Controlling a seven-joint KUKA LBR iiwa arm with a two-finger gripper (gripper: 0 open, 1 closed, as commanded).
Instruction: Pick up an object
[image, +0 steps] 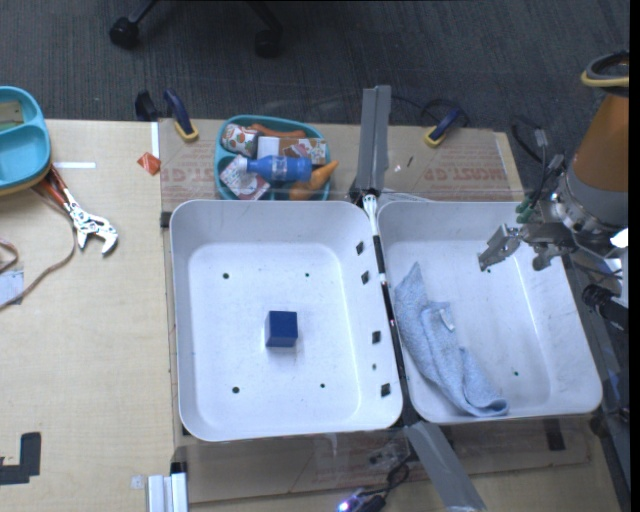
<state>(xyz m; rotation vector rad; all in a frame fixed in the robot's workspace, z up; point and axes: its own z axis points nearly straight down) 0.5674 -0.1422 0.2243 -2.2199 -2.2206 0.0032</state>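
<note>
Over the right bin's (585, 330) far right, the gripper (518, 249) is seen spread w/ nothing held; the cloth (440, 350) lies near-left, long axis far-to-near.

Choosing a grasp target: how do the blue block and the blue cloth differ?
The blue block is small, rigid and dark blue; the blue cloth is larger, crumpled and pale blue. The block sits alone mid-floor in the left bin; the cloth sprawls along the right bin's left side, nearer the hand. Both lie loose and ungripped.
</note>
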